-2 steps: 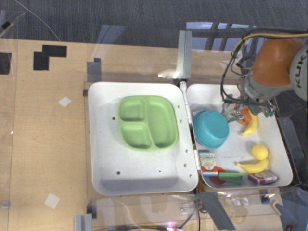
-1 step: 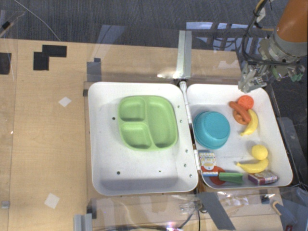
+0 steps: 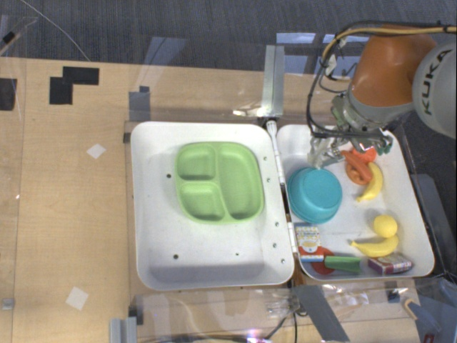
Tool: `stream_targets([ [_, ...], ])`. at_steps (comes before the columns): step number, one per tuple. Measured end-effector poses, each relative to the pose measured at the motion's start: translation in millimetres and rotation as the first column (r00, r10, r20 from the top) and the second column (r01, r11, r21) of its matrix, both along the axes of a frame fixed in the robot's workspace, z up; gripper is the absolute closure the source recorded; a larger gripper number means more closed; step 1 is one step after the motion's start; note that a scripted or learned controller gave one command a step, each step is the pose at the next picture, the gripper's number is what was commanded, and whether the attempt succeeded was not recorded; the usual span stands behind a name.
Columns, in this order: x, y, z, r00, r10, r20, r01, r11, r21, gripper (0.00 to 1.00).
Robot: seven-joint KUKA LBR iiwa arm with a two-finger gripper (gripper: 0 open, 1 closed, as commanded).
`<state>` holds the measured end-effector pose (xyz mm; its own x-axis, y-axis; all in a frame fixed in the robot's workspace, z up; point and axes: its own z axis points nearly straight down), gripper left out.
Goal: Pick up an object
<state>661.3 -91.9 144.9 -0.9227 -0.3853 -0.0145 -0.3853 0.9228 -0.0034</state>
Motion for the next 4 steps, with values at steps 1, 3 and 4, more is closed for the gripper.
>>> stream_targets([
  [1,-24.7,-52.4,151.6,1.000,0.028,0.011,-0.028,1.000,-0.009,1.00],
  [3,-48.5,-63.4,163.6,0.978,0.210,0.005,-0.210,0.978,-0.013,1.00],
  [4,-12.7,29.6,115.0,1.000,0.024,-0.006,-0.024,1.000,0.001,1.00],
])
